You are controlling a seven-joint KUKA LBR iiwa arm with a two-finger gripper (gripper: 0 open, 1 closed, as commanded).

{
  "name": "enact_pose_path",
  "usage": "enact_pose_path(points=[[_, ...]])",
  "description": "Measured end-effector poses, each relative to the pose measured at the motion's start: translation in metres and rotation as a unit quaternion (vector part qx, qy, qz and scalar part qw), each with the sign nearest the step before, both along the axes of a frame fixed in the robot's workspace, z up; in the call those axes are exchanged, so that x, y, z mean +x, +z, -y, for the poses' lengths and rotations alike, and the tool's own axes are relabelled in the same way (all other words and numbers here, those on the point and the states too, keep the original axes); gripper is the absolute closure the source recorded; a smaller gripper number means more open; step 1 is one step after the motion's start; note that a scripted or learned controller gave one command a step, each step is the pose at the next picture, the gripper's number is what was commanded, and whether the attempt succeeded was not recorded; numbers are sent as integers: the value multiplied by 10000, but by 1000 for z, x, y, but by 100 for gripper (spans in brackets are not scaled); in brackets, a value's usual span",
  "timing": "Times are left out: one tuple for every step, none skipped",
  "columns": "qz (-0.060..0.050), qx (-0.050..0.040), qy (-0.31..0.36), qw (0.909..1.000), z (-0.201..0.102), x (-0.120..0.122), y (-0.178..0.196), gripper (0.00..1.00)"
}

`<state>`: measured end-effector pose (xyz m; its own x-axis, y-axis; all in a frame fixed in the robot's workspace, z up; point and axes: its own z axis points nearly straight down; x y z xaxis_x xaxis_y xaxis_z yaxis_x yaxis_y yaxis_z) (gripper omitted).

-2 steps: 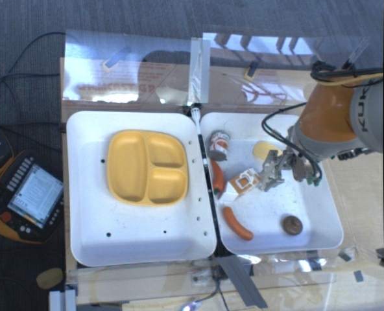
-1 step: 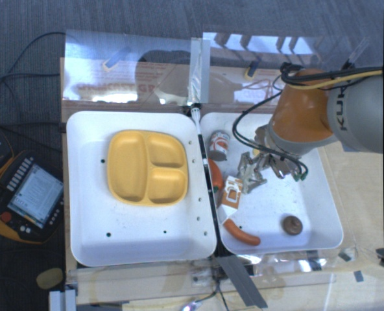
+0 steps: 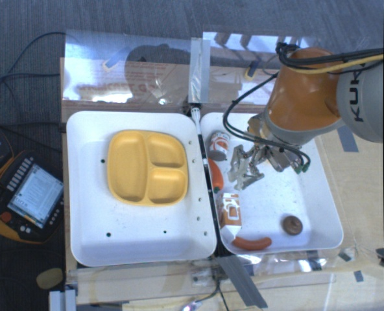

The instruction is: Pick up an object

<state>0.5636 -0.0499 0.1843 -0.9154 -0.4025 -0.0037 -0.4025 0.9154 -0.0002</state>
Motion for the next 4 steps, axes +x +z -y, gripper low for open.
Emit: enact_pose_path(points=[[2, -5, 1234, 9924, 40, 2, 78, 100], [-9, -8, 1570, 9876, 108, -62, 68, 100], [1, -5, 1566, 9877, 108, -60, 77, 100], [11, -3, 1558, 9878, 107, -59, 86, 100]])
